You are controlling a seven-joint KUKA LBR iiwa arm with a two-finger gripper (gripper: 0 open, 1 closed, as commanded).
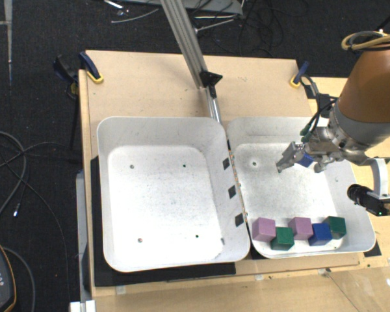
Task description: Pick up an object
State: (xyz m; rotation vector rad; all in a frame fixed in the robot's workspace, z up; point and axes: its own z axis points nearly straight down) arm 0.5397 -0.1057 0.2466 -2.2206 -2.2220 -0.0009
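The wooden bench (156,90) carries two shallow white bins side by side. Taking the right bin (266,135) as the marker, the left bin (117,135) sits touching its left wall. The grey and orange arm (370,96) leans over the right bin's upper right part, its gripper (303,161) hanging above the bin's floor with a small blue block (305,162) pinched between the closed-in fingers. Along the right bin's near wall sit five blocks: a purple cube (264,229), a green cube (283,238), another purple cube (301,227), a blue cube (320,233) and a dark green cube (336,226).
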